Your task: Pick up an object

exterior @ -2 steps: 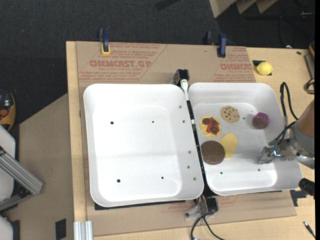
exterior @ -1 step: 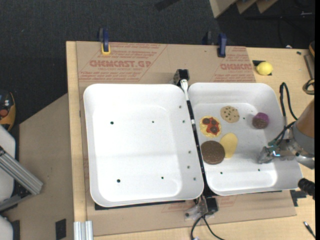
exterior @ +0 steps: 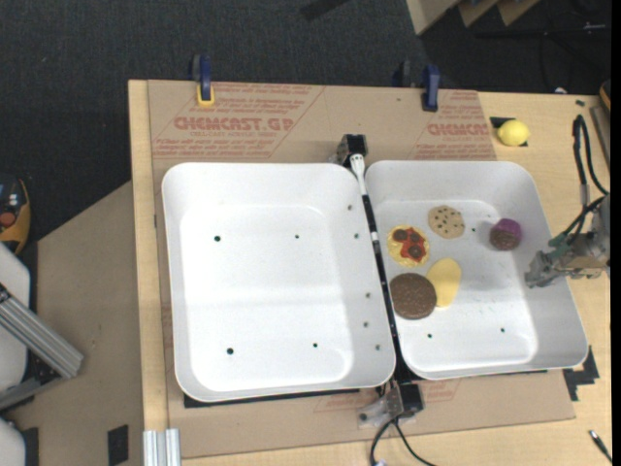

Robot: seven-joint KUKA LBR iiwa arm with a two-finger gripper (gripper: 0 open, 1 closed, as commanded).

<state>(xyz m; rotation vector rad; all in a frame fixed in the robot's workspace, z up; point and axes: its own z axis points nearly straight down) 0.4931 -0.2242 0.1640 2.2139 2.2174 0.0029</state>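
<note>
Left bin [exterior: 272, 299]: bare white floor. Right bin [exterior: 485, 343], touching it along the middle seam: small pizza piece [exterior: 408, 245] at about 9 o'clock from the bin's middle; brown round disc [exterior: 413, 295] at 7 o'clock, touching pale yellow piece [exterior: 446, 282] just beside it; speckled cookie [exterior: 446, 221] at 11 o'clock; purple ball [exterior: 506, 233] at 2 o'clock. Yellow ball [exterior: 513, 132] out on the bench [exterior: 146, 163], beyond the right bin's far corner. Gripper [exterior: 541, 272] at 3 o'clock, low over the bin's right rim; spread or closed impossible to tell, nothing seen between its tips.
</note>
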